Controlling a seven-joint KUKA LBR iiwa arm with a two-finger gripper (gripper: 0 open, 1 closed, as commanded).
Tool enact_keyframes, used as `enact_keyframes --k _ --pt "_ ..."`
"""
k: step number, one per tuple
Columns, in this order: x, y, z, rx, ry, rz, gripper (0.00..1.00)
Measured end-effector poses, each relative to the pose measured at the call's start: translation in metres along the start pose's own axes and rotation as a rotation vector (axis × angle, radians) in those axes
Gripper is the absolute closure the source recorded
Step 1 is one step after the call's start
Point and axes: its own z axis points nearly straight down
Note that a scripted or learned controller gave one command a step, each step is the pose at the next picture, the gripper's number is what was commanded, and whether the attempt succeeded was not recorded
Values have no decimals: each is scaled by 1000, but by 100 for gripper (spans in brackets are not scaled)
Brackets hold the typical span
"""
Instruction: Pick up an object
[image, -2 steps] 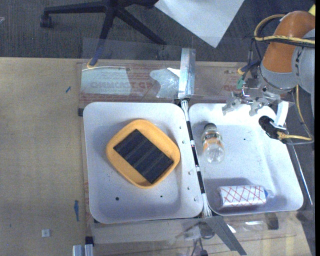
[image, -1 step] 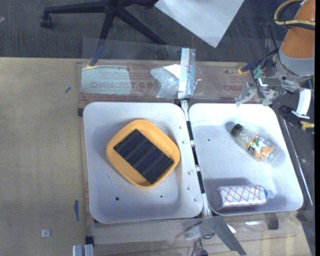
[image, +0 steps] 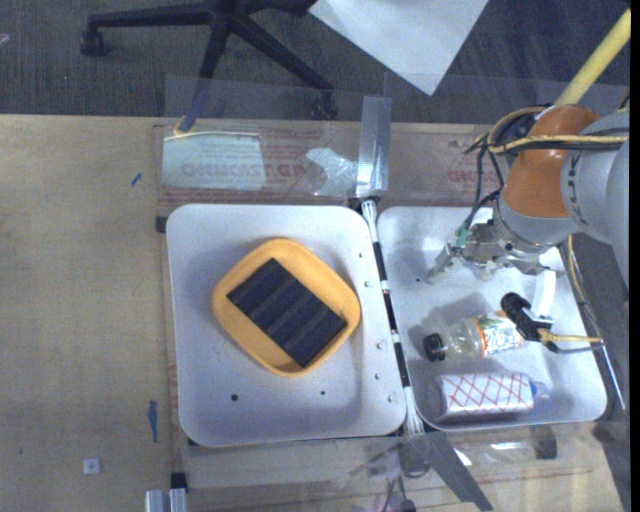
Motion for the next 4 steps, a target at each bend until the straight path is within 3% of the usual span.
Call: enact_keyframes --k 1,2,3,4 --pt "4 -67 -6 4 2 -111 0" --pt "2 -66 -16 1 0 -107 100" --pt "2 -66 -16 1 1 -107 0" --pt "2 -66 -16 1 1 -107 0"
